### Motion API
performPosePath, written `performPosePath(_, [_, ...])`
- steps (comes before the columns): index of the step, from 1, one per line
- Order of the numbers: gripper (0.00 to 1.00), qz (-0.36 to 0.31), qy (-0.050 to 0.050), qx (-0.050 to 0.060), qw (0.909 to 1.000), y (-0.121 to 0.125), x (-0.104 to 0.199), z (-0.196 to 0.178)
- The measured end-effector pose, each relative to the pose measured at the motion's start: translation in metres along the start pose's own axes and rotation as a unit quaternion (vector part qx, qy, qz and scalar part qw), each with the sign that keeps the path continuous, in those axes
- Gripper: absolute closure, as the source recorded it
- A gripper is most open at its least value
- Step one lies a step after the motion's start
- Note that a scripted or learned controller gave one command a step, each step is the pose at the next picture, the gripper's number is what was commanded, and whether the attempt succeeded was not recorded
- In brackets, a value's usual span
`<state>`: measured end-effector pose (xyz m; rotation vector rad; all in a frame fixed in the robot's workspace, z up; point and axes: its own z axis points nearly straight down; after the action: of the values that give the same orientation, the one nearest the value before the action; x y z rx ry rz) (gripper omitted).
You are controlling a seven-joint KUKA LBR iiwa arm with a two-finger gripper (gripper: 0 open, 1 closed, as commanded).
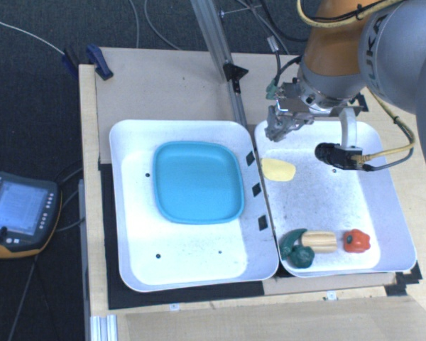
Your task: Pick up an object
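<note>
Toys [325, 242] along bin's [394, 219] near rim

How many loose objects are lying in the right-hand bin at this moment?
4. A pale yellow piece lies near the bin's upper left, below the tool. Along the near edge sit a dark green item, a tan cylinder and a red item. The arm may hide others.

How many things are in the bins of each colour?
Blue: 1, the plate in the left bin
Yellow: 1, the yellow piece in the right bin
Green: 1, the green toy
Tan: 1, the tan block
Red: 1, the red toy
Total: 5
</note>
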<state>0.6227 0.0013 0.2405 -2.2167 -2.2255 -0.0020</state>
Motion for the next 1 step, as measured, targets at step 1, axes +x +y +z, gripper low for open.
performPosePath(1, [1.00,0.000,0.000,0.000,1.0000,-0.0083,0.0480,-0.0081])
